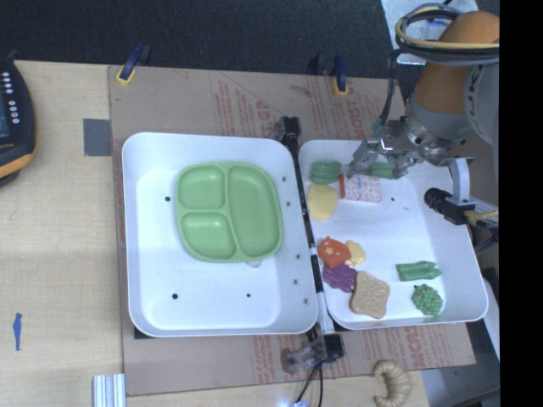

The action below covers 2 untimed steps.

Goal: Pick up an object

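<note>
White plastic makes up both shallow bins: the left bin [148, 308] holds a pale green divided plate [229, 211] with three compartments, lying flat near its middle. The right bin [462, 265] carries the small objects. At its far left lie a green leafy toy piece [325, 172] and, just nearer, a round pale yellow piece [322, 201]. Beside them sits a small white carton with red print [363, 188], and the grey two-finger gripper [377, 161] hangs right over its far edge, next to another green piece [383, 171]; whether the fingers are spread or closed I cannot tell, and nothing is clearly seen between them. Toward the near side lie a red and yellow piece [339, 251], a purple piece [339, 276], a tan cracker-like slab [371, 295], a green bean-shaped piece [418, 270] and a knobbly green cluster [428, 299], all apart from the gripper. On the bare cardboard nearer still rests a curled tan shrimp-like toy [392, 382]
</note>
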Tool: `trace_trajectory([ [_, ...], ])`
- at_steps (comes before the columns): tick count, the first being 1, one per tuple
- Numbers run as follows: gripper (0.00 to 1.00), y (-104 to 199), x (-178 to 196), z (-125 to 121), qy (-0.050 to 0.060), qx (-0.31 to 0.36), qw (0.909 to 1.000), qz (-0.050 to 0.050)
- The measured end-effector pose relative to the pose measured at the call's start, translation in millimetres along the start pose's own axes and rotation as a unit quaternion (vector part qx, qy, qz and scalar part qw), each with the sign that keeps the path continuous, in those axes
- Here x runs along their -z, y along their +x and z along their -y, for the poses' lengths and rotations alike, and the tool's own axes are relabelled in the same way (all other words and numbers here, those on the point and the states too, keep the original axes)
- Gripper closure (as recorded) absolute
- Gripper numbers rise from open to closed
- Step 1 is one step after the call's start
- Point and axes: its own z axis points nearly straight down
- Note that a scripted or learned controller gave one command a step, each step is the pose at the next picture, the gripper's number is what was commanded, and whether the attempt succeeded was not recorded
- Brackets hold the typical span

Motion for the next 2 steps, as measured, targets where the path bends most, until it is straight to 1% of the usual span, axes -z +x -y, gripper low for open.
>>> trace_trajectory([
  [1,0.00,25,-71,-16,-0.002,0.000,1.0000,0.002],
  [2,1.00,22,-54,-17,-0.004,0.000,1.0000,0.003],
])
